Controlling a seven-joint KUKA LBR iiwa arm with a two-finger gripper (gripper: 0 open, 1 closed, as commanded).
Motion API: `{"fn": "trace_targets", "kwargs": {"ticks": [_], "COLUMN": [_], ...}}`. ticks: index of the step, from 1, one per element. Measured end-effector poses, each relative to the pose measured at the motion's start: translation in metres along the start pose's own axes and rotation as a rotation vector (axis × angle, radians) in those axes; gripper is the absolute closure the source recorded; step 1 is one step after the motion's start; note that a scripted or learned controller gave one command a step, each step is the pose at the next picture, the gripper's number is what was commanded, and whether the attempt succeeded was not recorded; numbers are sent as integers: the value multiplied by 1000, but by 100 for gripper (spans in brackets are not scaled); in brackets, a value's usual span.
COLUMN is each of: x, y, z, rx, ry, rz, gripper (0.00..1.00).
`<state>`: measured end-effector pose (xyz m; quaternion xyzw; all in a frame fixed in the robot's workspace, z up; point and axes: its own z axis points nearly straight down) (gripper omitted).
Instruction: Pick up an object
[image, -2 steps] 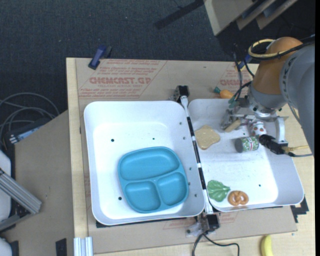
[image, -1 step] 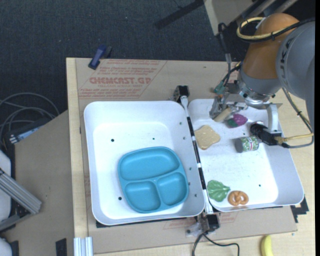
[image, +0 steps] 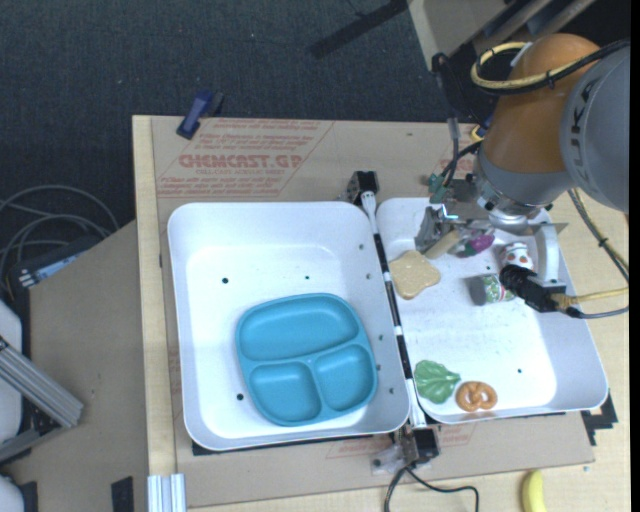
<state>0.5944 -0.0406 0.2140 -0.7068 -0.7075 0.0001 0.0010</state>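
I cannot tell how my pincer (image: 455, 235) stands, low at twelve o'clock in the right white bin (image: 560, 385), so I should settle squarely over the tan bread-slice toy (image: 414, 274) at its seven o'clock before closing.

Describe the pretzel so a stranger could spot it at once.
Look in the right-hand white bin, at its near edge. The pretzel lies there, just right of a green leaf. It is the one orange-brown, knotted piece; the tan bread slice farther back is flat and pale.
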Motion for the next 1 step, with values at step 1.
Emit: {"fn": "trace_targets", "kwargs": {"ticks": [1], "x": [0], "y": [-25], "z": [-15], "rx": [1], "ry": [0], "rz": [1], "gripper": [100]}}
